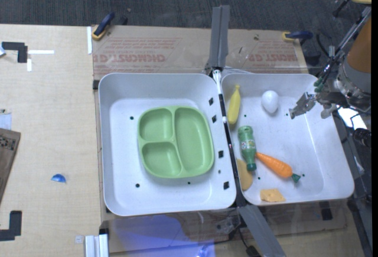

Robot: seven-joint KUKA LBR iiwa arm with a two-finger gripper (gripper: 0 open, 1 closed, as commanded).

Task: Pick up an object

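Observation:
The right bin (331, 149) holds a yellow banana (234, 104), a white egg-shaped ball (270, 100), a green bottle (247, 146) lying on its side, an orange carrot (275, 164), a tan rounded piece (244, 174) and a small yellow chunk (272, 195). My gripper (312, 109) hangs over the bin's upper right part, right of the white ball and apart from it. Its fingers stand open with nothing between them.
A green divided plate (176, 142) lies in the left bin (112, 132). A grey divider bar (220, 37) runs between the bins at the back. Cardboard (147, 52) lies behind the bins. A small blue object (58, 178) sits on the bench at the left.

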